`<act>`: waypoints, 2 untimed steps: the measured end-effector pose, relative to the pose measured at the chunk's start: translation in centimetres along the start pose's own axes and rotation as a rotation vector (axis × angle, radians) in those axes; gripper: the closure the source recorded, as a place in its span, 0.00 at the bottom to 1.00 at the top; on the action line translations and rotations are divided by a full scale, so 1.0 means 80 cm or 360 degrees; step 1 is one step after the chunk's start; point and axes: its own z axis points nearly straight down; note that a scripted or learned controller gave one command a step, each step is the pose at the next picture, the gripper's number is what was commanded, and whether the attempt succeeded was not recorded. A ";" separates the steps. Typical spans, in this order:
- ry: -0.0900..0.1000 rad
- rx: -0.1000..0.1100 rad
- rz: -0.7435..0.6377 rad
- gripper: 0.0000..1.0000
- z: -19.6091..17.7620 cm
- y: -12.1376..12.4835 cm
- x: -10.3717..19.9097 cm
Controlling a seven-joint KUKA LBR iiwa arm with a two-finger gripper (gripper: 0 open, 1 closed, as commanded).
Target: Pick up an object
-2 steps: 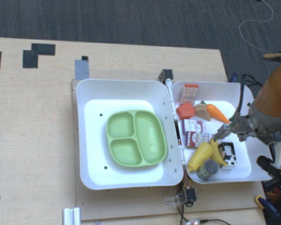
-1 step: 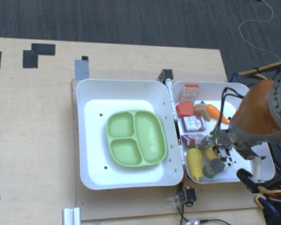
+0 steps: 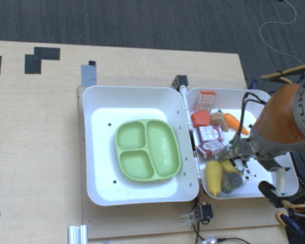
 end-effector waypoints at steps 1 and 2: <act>0.0013 0.0025 -0.0005 1.00 -0.099 -0.008 0.085; 0.0014 0.0028 -0.0007 1.00 -0.098 0.042 0.149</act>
